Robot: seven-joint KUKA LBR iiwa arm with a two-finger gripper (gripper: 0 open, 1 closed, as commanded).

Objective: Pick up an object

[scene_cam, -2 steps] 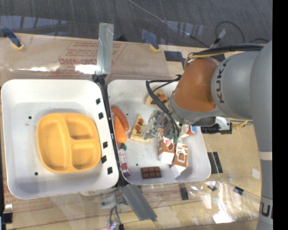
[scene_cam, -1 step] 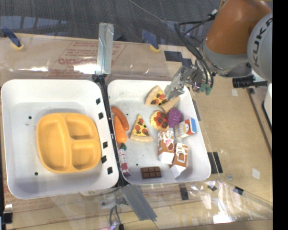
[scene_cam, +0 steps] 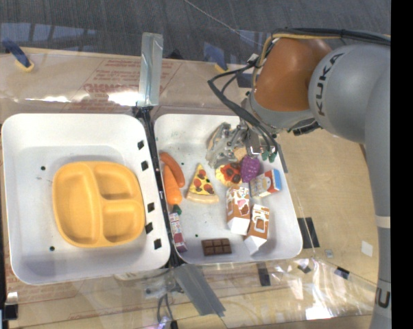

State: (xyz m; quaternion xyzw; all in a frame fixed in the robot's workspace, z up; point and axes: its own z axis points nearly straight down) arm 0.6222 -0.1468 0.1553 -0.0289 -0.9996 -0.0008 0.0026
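Note:
My gripper [scene_cam: 223, 144] hangs low over the upper middle of the right bin [scene_cam: 289, 238], just above and left of a purple bunch of grapes [scene_cam: 251, 168] and a yellow-and-red toy [scene_cam: 228, 175]. A pizza slice [scene_cam: 203, 184] lies a little below and left of it. An orange carrot [scene_cam: 172, 181] lies along the bin's left wall. Two milk-style cartons [scene_cam: 238, 210] [scene_cam: 259, 228] and a small red, white and blue carton [scene_cam: 269, 182] sit lower right. I see nothing clearly held.
A chocolate bar [scene_cam: 216, 247] and a dark red bottle [scene_cam: 177, 230] lie near the right bin's front edge. The left bin [scene_cam: 21, 136] holds a yellow divided tray [scene_cam: 97, 203]. A divider wall runs between the bins. Cables trail from the wrist.

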